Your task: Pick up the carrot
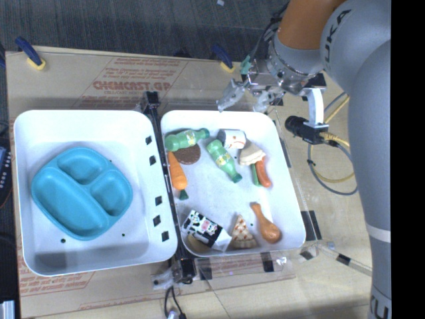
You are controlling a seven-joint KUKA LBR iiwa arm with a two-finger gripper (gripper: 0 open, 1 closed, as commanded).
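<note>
The carrot (177, 172) is a small orange toy with a green stub at its near end. It lies along the left wall of the right bin (287, 178), pointing front to back. My gripper (244, 98) hangs above the back rim of that bin, up and to the right of the carrot and well apart from it. Its pale fingers (228, 100) are spread open with nothing between them.
Around the carrot lie a green bottle (186, 138), a brown cookie (190, 155), a second green bottle (223, 159), a sausage (263, 174), a drumstick (265, 223), a pizza slice (243, 232) and a cow-print carton (201, 226). The left bin holds a blue divided plate (80, 190).
</note>
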